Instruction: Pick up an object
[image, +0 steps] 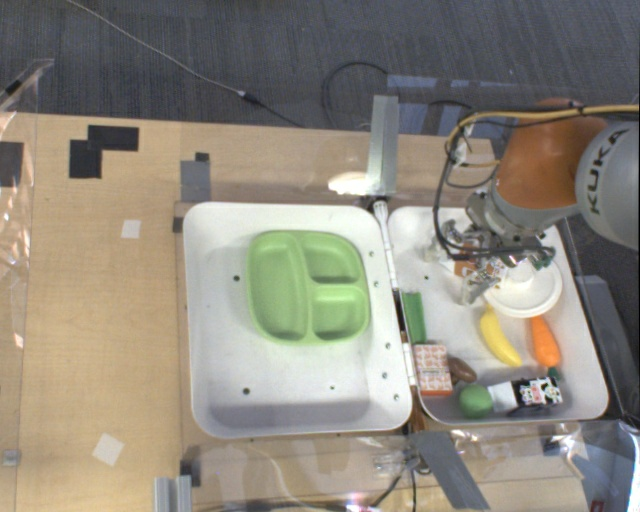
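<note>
The gripper (478, 288), fingers unclear, hangs over the right bin (590, 375), beside a smooth curved yellow banana (499, 337).

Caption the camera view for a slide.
Grey-and-orange arm's gripper down in right white bin by yellow banana; green divided tray in left bin.

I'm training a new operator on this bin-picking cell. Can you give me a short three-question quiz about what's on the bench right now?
1. True or false: the green divided tray lies in the right bin.
2. Which item lies directly between the banana and the bin's right wall? A) carrot B) green ball C) white bowl
3. Fill in: the gripper hangs over the ___ bin.

Key: 1 false, it lies in the left bin; 2 A; 3 right.
</note>
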